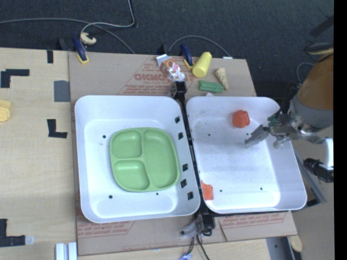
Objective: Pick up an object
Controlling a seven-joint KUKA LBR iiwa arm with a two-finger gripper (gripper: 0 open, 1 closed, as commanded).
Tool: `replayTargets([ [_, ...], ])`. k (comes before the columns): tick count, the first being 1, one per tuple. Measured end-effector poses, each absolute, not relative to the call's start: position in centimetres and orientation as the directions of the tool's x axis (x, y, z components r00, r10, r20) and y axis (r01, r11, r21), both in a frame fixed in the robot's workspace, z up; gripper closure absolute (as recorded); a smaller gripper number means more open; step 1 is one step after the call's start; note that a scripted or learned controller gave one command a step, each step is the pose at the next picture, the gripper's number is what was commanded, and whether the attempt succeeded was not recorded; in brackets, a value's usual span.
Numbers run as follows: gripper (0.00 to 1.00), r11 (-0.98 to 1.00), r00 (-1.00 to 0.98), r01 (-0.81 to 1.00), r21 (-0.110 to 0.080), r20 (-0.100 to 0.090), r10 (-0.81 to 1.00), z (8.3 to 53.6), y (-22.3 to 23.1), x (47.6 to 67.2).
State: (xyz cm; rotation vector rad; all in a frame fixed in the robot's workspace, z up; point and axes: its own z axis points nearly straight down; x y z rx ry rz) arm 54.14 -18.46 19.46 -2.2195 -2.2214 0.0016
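Note:
A small red-orange block (241,118) lies on the floor of the right bin (238,167), near its back wall. My gripper (262,130) hangs over the right side of that bin, just right of and slightly nearer than the block. Its fingers are spread open with nothing between them; one grey finger (254,137) points down-left toward the bin floor. A small orange piece (206,190) sits at the bin's front left corner. The left bin (92,118) holds a green divided plate (144,159).
Behind the bins, on the cardboard, lie a yellow object (201,64), a green item (210,86), a beige piece (221,78) and a small printed packet (172,68). A clamp strip (184,145) runs between the bins. Cables trail across the dark floor behind.

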Motion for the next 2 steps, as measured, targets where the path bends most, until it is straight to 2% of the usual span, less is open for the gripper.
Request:
replayTargets([
  [1,0.0,0.001,-0.001,1.0,-0.004,0.001,1.0,11.0,-17.2,60.6],
  [2,0.0,-0.001,0.001,1.0,-0.009,0.001,1.0,8.5,-15.9,64.7],
])
